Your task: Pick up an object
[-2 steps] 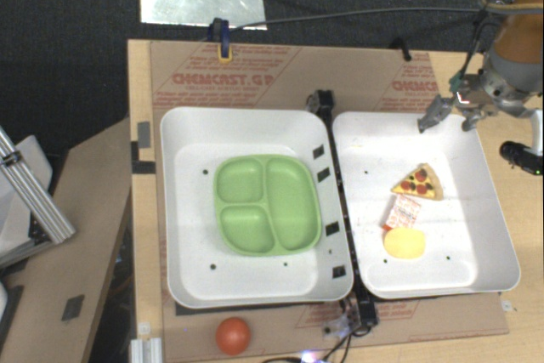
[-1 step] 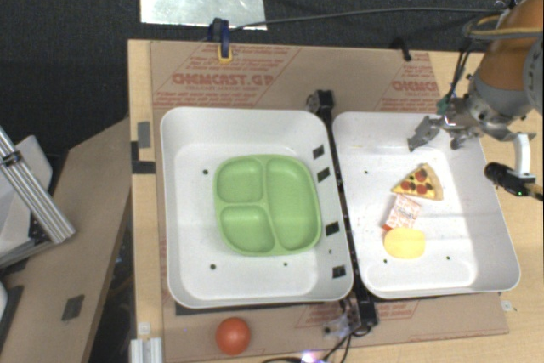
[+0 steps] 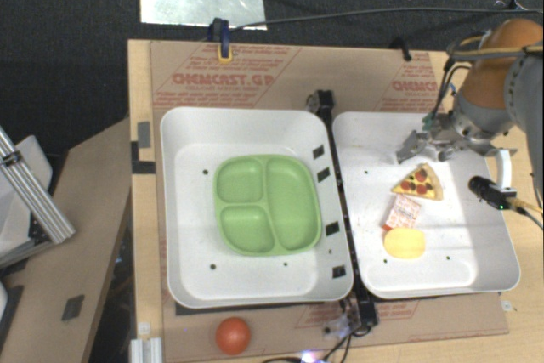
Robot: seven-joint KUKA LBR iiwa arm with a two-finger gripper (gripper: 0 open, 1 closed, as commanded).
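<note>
**Pick not started — fingers hovering above pizza slice, nothing held**

Status: arm [image 3: 497, 72] is reaching into the right bin [image 3: 489, 268] from the far right corner. Fingers [image 3: 429, 147] are sitting spread apart, low over the bin floor, with nothing between them. So I'm reading the grasp as not yet made; approach, close and lift are all left.

Candidates, relative to the fingers:
- toy pizza slice [image 3: 418, 182] is lying just below the fingers, toward the near edge, close but apart from them. Flat wedge, yellow-orange with red spots, darker crust edge. Thin profile, so I'm guessing it needs a low pinch across the edges.
- small red-and-white packet [image 3: 402, 213] is lying further down the same line, just past the pizza slice. Can't tell if the two are touching.
- yellow rounded piece [image 3: 405, 243] is sitting beyond that, touching or nearly touching the packet. Thicker, probably the easier grab.

Well off to the left of the fingers: green divided plate [image 3: 267, 204] is lying in the left bin [image 3: 183, 268]. Orange ball [image 3: 233, 335] is resting on the desk [image 3: 170, 64] outside both bins.
</note>
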